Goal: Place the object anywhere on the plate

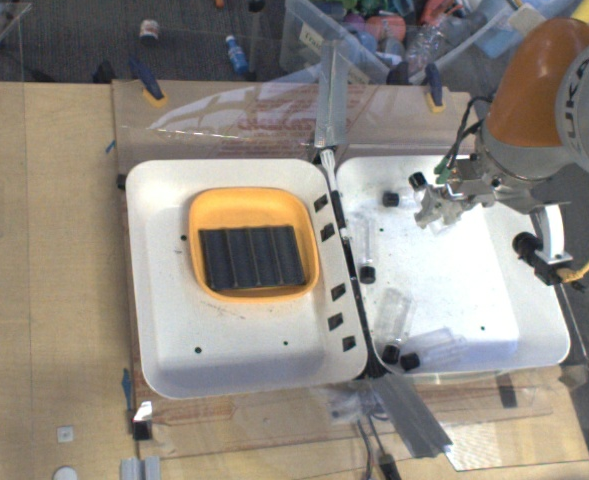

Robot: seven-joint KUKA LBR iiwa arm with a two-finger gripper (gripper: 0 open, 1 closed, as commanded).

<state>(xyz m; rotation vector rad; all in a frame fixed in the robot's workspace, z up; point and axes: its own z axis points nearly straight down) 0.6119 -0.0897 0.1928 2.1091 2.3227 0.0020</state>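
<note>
An orange-yellow plate (252,208) sits in the left bin (164,308). A dark ridged rectangular object (252,258) lies flat on the plate and covers most of its middle. My gripper (436,208) hangs over the upper part of the right bin (494,298), well to the right of the plate and apart from it. The grey arm with its orange band (539,78) reaches in above it from the right. I see nothing between the fingers.
Clear plastic pieces (392,311) lie near the right bin's front left, and another (436,343) lies close to the front wall. Small black bits (390,199) are scattered near the gripper. A divider with black clips (332,258) separates the bins. Cluttered tubs (394,8) stand behind the bench.
</note>
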